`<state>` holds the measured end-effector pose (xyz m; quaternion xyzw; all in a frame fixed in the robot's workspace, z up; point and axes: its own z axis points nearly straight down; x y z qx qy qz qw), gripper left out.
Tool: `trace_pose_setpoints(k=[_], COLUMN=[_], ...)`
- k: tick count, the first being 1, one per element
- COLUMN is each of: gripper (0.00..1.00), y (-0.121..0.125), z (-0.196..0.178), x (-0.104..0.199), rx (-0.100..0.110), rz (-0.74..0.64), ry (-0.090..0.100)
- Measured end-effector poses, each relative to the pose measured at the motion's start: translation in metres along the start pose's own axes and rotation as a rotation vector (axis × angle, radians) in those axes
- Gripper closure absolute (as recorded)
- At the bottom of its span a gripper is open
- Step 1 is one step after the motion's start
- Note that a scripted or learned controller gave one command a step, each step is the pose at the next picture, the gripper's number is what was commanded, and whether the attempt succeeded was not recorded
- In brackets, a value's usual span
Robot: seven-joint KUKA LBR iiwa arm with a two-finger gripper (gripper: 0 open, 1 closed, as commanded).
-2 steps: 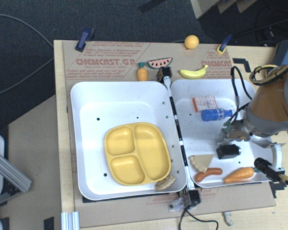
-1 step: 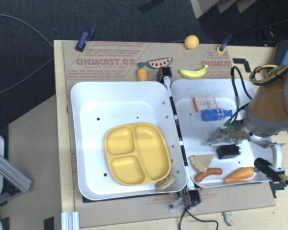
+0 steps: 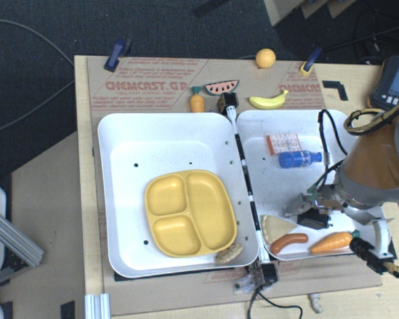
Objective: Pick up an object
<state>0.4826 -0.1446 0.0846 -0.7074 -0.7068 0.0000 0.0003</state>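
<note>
Camera view: gripper (image 3: 314, 212), its fingers' spread impossible to tell, hangs low in the right bin (image 3: 279, 121) near its front edge, just above a smooth reddish sausage (image 3: 288, 242) and a tapered orange carrot (image 3: 331, 242).

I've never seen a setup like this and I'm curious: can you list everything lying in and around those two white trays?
Bins: two, white, side by side.
Divided plate: one, yellow, left bin.
Bottle: one, blue, right bin.
Sausage: one, red-brown, right bin's near edge.
Carrot: one, orange, beside the sausage.
Banana: one, yellow, behind the bins.
Watermelon slice: one, red, behind the bins.
Ball: one, orange, bench's far edge.
Arm: one, grey and orange, over the right bin.
</note>
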Motion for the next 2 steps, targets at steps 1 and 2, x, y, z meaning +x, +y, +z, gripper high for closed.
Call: trace_pose_setpoints(k=[1, 2], gripper=[1.00, 1.00], y=[0.000, 0.003], z=[-0.010, -0.124], x=[0.000, 0.072], rx=[-0.002, -0.002], rz=[0.000, -0.003], ry=[-0.001, 0.000])
